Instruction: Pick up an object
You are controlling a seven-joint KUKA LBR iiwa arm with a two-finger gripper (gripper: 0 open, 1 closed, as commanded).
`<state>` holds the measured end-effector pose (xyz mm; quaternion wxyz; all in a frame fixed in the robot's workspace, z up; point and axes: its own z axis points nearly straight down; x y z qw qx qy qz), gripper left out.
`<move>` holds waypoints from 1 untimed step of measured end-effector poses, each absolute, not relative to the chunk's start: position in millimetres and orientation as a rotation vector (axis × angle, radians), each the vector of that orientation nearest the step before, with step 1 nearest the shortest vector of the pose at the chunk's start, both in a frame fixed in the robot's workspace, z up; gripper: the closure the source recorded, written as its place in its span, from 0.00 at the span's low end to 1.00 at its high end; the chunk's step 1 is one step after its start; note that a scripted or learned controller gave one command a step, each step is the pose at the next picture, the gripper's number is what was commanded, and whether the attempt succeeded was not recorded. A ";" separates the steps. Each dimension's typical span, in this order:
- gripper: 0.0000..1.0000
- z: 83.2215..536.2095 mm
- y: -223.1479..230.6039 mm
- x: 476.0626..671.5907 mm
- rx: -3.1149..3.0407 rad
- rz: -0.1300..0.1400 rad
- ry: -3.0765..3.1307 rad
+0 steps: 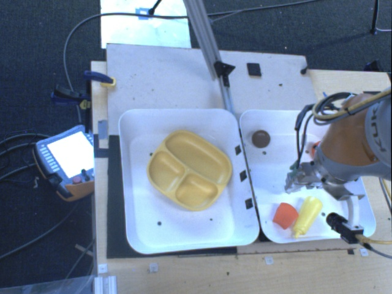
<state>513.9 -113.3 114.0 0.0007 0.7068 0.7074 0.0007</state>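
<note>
1. The right bin (269, 237) serves as the landmark; the left bin (131, 182) touches it along its left wall.
2. A yellow divided plate (190, 170) lies in the middle of the left bin, tilted, well apart from the right bin's contents.
3. A small brown ball (261, 139) rests in the right bin's far left corner area.
4. An orange-red object (285, 215) sits near the right bin's front wall, just beside a yellow bottle (307, 216) lying on its right.
5. The arm (349, 143) reaches over the right bin from its right side, orange band above the wrist.
6. The gripper (298, 181) hangs over the right bin's middle, just behind the yellow bottle and the orange-red object. Whether it is spread or closed cannot be told, and nothing is seen gripped in it.
7. A handheld pendant (66, 161) with a lit screen lies on the floor, far left of the bins.
</note>
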 end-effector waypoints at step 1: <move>1.00 162.3 -118.5 523.0 2.214 0.004 2.222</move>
